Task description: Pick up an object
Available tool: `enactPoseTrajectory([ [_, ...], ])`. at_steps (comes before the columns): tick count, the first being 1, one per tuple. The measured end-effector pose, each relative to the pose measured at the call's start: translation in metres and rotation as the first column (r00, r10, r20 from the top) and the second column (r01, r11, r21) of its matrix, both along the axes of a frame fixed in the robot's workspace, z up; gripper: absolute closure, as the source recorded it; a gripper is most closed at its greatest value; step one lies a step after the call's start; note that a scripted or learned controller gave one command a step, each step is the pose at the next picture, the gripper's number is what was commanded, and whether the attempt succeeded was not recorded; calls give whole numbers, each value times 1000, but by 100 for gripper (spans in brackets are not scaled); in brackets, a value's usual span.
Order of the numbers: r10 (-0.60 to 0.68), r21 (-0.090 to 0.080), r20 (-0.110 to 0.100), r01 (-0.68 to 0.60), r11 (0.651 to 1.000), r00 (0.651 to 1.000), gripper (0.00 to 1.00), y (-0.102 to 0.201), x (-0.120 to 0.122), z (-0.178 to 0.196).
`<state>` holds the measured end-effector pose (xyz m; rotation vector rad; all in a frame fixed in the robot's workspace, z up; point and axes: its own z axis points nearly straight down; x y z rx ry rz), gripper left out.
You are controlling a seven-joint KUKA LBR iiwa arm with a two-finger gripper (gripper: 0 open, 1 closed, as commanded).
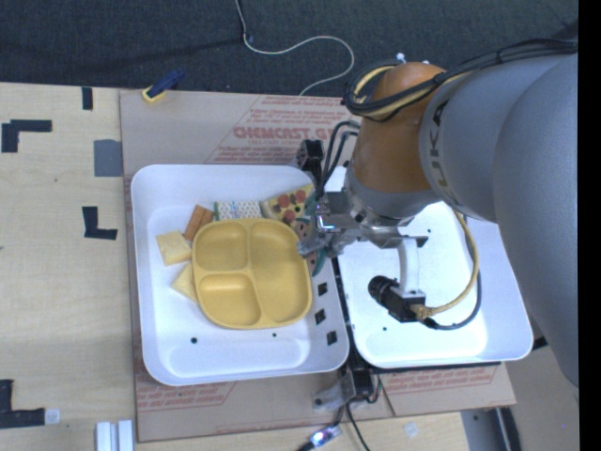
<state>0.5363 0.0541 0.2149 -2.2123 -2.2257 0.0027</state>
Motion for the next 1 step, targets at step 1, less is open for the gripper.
enactPoseTrajectory([
  [1, -5, -1, 1, 5, 1000, 1000, 100, -16, 5, 6],
])
